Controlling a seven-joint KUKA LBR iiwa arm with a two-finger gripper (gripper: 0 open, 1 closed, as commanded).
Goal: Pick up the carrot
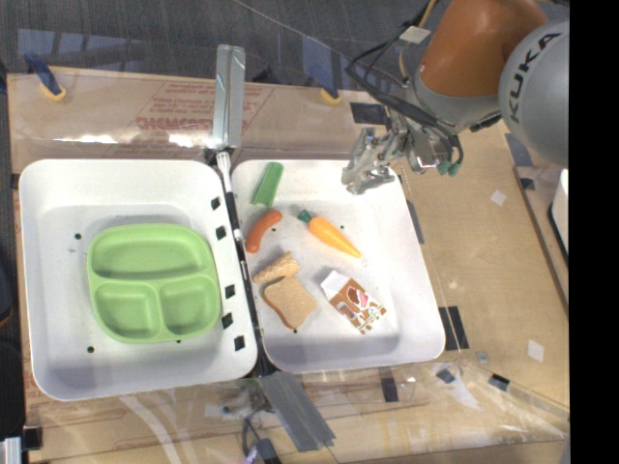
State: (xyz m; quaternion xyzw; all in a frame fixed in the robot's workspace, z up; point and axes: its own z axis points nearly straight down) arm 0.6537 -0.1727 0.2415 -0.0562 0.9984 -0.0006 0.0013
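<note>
Over right bin's [416,259] far corner: gripper [365,174], finger spread indiscernible, nothing visibly held; carrot [332,236] lying near, apart.

Tan bench [484,249] under clear plastic sheet, dark grey carpet [116,13] beyond

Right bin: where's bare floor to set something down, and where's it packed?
Bare: right bin floor along its right wall, beside the carrot, and the front strip below the bread slices and snack packet. Packed: left side, where the green cucumber, sausage and bread cluster.
</note>
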